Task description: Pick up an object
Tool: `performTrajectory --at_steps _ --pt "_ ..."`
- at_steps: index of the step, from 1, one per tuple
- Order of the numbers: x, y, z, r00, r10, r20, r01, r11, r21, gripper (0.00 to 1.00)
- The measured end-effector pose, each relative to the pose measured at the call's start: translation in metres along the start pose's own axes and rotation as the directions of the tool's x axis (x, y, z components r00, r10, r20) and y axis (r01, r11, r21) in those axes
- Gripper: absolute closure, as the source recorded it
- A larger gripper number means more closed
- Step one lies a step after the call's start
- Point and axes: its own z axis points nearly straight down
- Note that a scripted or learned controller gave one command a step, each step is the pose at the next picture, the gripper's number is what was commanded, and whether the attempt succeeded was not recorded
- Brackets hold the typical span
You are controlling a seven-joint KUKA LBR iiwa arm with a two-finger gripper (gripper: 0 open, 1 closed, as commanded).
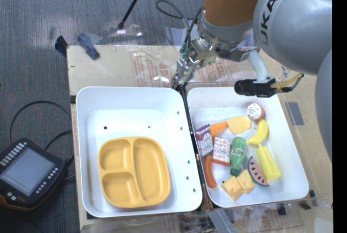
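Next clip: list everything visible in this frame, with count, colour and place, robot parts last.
left bin: 1, white, left half of bench
right bin: 1, white, right half of bench
divided plate: 1, yellow, in left bin
toy foods: about a dozen, mixed colours, clustered in right bin
banana: 1, yellow, right bin, upper right of cluster
green bottle: 1, green, middle of cluster
watermelon slice: 1, red and green, lower right of cluster
pendant: 1, black with grey screen, floor at left
arm: 1, grey with orange band, upper right
gripper: 1, above far edge between the bins

Arm bent low, pincer [179,79] tip-down, w/ nothing
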Motion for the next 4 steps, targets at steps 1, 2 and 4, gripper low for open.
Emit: performTrajectory --at_steps 1,2,4 --pt "0.007 -0.029 0.132 0.988 0.157 0.0 -0.157 0.988 0.006 1.0" --pt "-0.03 -0.058 -0.014 0.993 0.117 0.003 -0.117 0.993 -0.017 1.0" --pt "-0.031 -0.058 -0.02 0.993 0.116 -0.001 -0.116 0.993 0.008 1.0"
